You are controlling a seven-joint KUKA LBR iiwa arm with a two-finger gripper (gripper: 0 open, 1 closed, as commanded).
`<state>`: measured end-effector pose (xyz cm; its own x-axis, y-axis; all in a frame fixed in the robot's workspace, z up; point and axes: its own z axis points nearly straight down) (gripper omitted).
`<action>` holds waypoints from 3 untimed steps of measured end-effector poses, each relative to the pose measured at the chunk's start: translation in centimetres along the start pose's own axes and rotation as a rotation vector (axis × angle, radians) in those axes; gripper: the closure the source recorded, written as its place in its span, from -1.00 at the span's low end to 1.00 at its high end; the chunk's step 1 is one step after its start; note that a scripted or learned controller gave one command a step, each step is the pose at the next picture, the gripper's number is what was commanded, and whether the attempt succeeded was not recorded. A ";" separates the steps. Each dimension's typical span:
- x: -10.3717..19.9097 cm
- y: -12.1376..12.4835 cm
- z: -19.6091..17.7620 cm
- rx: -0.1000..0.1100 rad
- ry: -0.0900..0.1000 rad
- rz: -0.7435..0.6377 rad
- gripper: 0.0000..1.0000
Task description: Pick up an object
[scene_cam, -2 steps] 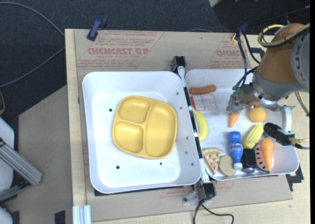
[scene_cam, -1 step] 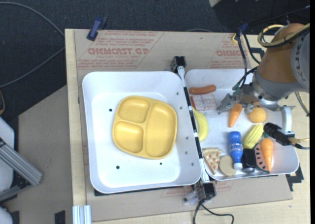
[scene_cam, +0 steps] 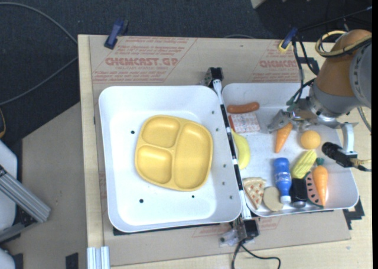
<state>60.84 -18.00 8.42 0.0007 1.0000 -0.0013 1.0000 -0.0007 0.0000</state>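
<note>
**Gripper poised over the toy food in the right bin**

At the bottom of the frame, the right bin is holding a crowded front row: a pizza slice is lying beside a round biscuit, a blue bottle is pointing toward the front wall, and an orange carrot is lying against a dark item I cannot identify; just above them a corn cob is lying tilted. To the left, the left bin is carrying a yellow divided plate near its centre. Along the divider, a yellow banana-like piece is leaning against the right bin's left wall. Farther up, a second carrot is pointing downward, an orange ball is sitting just to its right, and a red-and-white packet is lying flat below a sausage. The gripper is hanging at the upper right, just above the second carrot; whether its fingers are spread or pressed together I cannot tell, and nothing is visibly pinched between them. The grey arm is reaching in from the right edge.
</note>
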 end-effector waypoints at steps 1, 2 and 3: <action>0.1 0.1 -1.1 -0.003 -0.001 -0.001 1.00; 6.3 -6.9 -12.7 -0.002 0.001 -0.002 1.00; 14.1 -6.0 -13.8 -0.001 0.002 -0.003 1.00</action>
